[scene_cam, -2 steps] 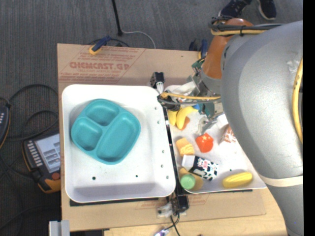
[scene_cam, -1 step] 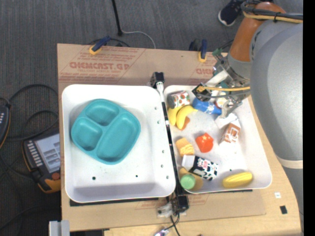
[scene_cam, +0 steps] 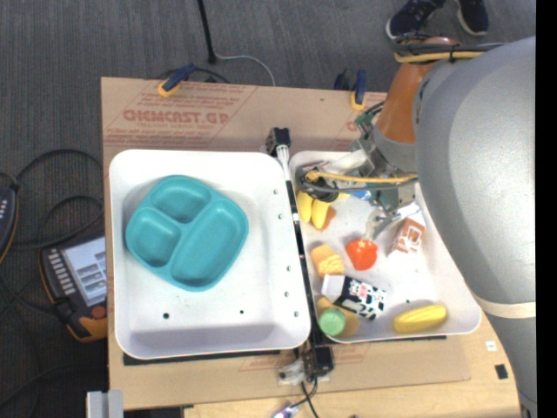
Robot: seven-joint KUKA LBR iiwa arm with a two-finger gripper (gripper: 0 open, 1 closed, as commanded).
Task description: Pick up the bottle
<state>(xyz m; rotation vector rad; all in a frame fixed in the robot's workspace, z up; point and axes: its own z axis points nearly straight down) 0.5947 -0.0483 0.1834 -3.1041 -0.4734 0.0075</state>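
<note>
Two bins: left bin [scene_cam: 139, 320] holds teal plate [scene_cam: 186, 231]; right bin [scene_cam: 452, 316] toys.

Even bright overhead light, soft shadows, slightly grainy, arm [scene_cam: 487, 164] blurred

A robotics lab: grey carpet [scene_cam: 287, 24], a clamped cardboard sheet [scene_cam: 183, 116] over the surface, loose cables [scene_cam: 48, 168], a control pendant [scene_cam: 78, 277], and someone's sneakers [scene_cam: 435, 7] nearby.

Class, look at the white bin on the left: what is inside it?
Left bin holds one teal divided plate, compartments bare; the floor under it is covered.
</note>
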